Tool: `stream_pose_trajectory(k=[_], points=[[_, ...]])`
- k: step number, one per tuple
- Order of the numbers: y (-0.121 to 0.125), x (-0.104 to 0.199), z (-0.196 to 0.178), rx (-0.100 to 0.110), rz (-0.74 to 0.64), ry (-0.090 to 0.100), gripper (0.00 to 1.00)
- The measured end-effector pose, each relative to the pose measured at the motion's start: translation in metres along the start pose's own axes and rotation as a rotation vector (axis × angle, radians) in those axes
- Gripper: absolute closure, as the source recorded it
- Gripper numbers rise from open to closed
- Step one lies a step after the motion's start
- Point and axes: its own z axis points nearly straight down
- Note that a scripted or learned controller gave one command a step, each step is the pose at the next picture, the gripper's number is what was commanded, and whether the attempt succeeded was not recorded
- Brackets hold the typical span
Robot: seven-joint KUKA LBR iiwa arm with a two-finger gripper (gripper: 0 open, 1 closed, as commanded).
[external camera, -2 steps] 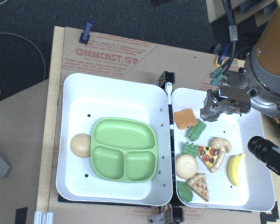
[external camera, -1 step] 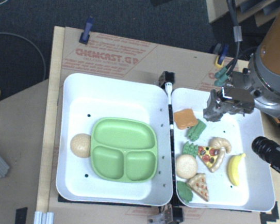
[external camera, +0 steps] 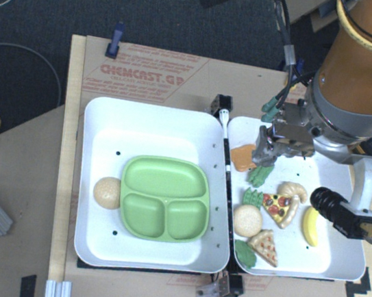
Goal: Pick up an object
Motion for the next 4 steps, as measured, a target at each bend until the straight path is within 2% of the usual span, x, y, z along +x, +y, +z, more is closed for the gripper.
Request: stream_pose_trajectory(k=[1, 2, 4], points=[[0.0, -0.014, -0.046, -0.01, 0.003, 0.001, 1.0], [-0.001, 0.071, 0.001, 0.003, -0.007, 0.001, 1.0], [0.001, 0.067, -0.023, -0.008, -0.001, 0.001, 1.0]])
